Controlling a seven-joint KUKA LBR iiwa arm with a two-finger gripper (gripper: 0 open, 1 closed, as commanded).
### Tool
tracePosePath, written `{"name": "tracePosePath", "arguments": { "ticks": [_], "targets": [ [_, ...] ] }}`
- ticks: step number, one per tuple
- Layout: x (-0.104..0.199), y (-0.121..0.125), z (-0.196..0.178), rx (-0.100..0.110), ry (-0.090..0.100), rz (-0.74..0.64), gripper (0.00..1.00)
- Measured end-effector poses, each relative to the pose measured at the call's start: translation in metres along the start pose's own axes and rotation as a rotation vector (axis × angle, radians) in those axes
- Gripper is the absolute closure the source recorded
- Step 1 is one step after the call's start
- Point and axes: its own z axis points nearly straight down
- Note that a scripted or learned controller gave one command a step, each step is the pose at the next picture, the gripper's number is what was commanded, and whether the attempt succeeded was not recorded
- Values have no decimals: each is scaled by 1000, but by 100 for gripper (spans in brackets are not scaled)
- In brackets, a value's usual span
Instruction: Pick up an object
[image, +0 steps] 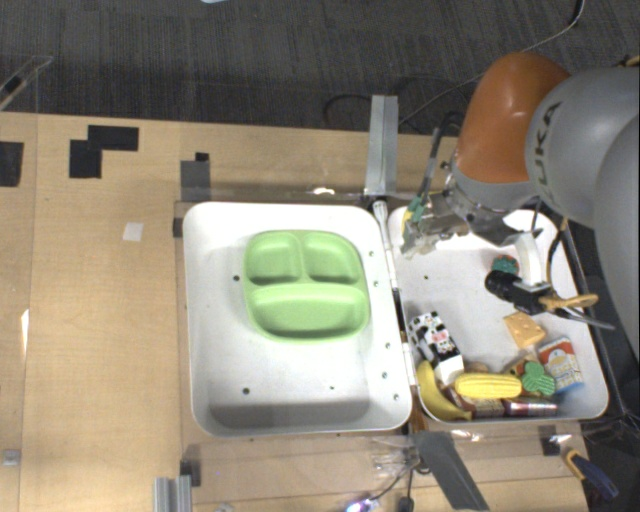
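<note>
Tool (425, 228) hangs at the right bin's (462, 282) 11 o'clock corner, just beside the wall. Can't tell if it's apart or together; nothing seen in it. Pick candidates are well apart from it: black-and-white toy (430, 335) at 8 o'clock, banana (432, 392) at 7.

Risks:
- Going down here likely grabs bare floor or clips the rim.
- The 5–7 o'clock pile is packed tight, so a grasp there may shove neighbours or slip off the banana's curve.
</note>
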Motion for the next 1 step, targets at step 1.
{"name": "tracePosePath", "arguments": {
  "ticks": [1],
  "targets": [
    [-23,29,17,0,-1,343,100]
  ]
}}
